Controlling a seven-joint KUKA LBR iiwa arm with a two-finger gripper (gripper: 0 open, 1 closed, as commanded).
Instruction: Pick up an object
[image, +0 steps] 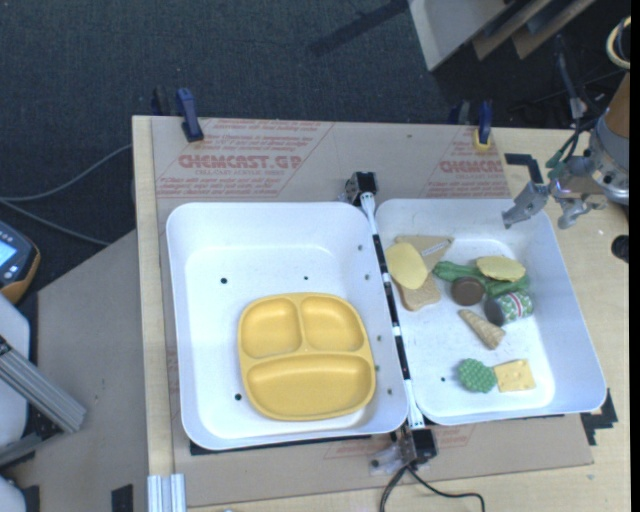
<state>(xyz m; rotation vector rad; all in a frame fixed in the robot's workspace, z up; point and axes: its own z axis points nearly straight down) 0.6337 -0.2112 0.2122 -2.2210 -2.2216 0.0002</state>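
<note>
Camera view, nearest edge: the table (100, 330) carries two shallow white bins side by side, with a cable trailing off below the seam between them.
Left bin (200, 250): it holds a yellow divided plate (303, 355), lying flat, with three compartments and nothing in them.
Right bin (560, 330), near end: a cheese wedge (515, 376) lies just beside a green bumpy piece (477, 375); a tan cone (483, 327) sits a little farther in.
Right bin, middle: a brown round piece (467, 291), a green-and-red can-like item (512, 306) and green leafy pieces (460, 271) are crowded together, some touching.
Right bin, far end: a yellow oval piece (407, 265) overlaps a tan slice (422, 294); another yellow oval (499, 268) lies near the far wall.
Gripper (553, 200): it hangs over the far right corner of the right bin, above the rim and apart from every item.
Jaws: apart, with nothing between them.
Step in hand: judging by the pose, this is the approach; no object has been chosen by contact yet.
Next move calls for: travelling inward over the bin, then descending on one item. The cheese wedge or cone looks easier, standing clearer of neighbours than the crowded middle.
Risk: the cluster could snag a jaw or shift.
</note>
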